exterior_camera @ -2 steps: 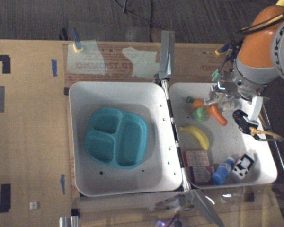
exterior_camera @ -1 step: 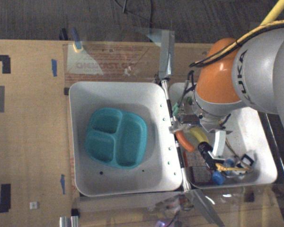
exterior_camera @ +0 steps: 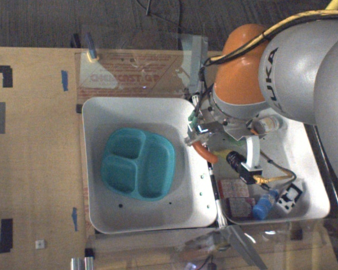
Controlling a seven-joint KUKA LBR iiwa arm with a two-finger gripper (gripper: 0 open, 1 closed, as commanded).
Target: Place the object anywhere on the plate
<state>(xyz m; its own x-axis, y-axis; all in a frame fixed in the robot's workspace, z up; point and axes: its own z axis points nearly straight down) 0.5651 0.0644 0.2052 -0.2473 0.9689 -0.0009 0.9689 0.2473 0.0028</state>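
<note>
The gripper [exterior_camera: 199,141] seems closed on a small orange carrot [exterior_camera: 206,152], at three o'clock from the plate [exterior_camera: 138,163]; likely light, slippery, best pinched mid-length.

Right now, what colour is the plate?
Teal blue-green; the plate shows in the camera view, in the left bin.

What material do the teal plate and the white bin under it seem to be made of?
The teal plate looks like moulded plastic with a matte finish: uniform colour, rounded edges and three soft compartments. The white bin also looks like plastic, smooth and slightly glossy, with rounded corners and a thin raised rim, though painted metal cannot be ruled out.
</note>
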